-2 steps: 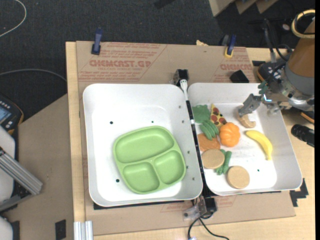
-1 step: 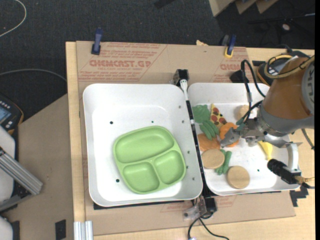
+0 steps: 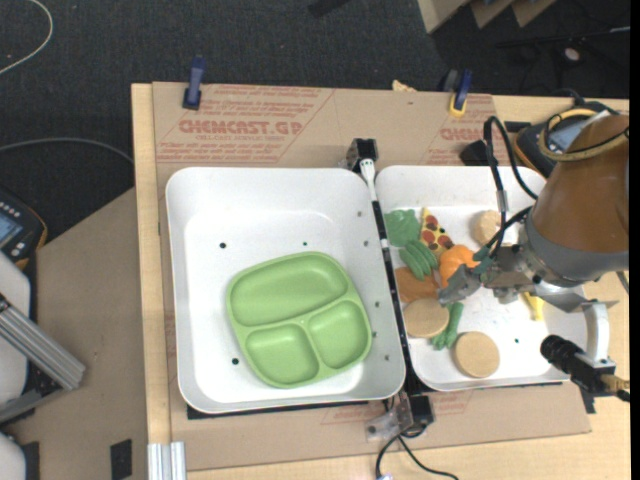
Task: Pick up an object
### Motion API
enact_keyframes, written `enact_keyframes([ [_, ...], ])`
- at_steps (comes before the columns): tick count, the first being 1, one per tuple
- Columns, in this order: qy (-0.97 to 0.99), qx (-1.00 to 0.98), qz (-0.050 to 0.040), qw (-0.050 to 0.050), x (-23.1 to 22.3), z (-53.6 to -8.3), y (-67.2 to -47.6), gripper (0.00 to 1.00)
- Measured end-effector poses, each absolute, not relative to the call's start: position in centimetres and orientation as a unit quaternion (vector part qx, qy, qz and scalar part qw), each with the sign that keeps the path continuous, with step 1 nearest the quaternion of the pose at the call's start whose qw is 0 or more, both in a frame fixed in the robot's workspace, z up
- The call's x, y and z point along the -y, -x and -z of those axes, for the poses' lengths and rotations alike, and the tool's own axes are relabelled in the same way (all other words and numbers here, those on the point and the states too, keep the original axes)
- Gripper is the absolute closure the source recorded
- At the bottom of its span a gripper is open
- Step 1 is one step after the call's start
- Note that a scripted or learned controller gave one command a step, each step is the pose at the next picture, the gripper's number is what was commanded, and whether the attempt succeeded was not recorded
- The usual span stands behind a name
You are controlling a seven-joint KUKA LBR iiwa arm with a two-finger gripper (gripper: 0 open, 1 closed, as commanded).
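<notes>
The toys sit in a pile at the left side of the right bin [image 3: 520,368], right of the frame's middle: an orange piece [image 3: 457,260], a green leafy piece [image 3: 404,230], a tan disc [image 3: 425,319] and another tan disc [image 3: 477,353] lower down. The gripper [image 3: 462,282] is low over this pile, beside the orange piece. I cannot tell how it is set. The left bin [image 3: 200,218] holds a green tray [image 3: 298,318] with three parts.

cam: one, fixed above bench | angle: looked down at a slant | framing: both bins, left bin [image 3: 190,268] and right bin [image 3: 520,368], taken in whole | range: mid | arm [image 3: 585,208] entered from right
</notes>
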State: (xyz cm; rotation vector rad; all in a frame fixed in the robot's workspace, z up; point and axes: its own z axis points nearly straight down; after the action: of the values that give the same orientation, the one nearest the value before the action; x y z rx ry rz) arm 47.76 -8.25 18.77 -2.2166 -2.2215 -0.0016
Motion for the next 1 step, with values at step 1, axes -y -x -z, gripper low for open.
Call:
enact_keyframes([
  [1,0.708,0.707,-0.0014,0.003,9.48,-14.58,-47.82,0.0],
])
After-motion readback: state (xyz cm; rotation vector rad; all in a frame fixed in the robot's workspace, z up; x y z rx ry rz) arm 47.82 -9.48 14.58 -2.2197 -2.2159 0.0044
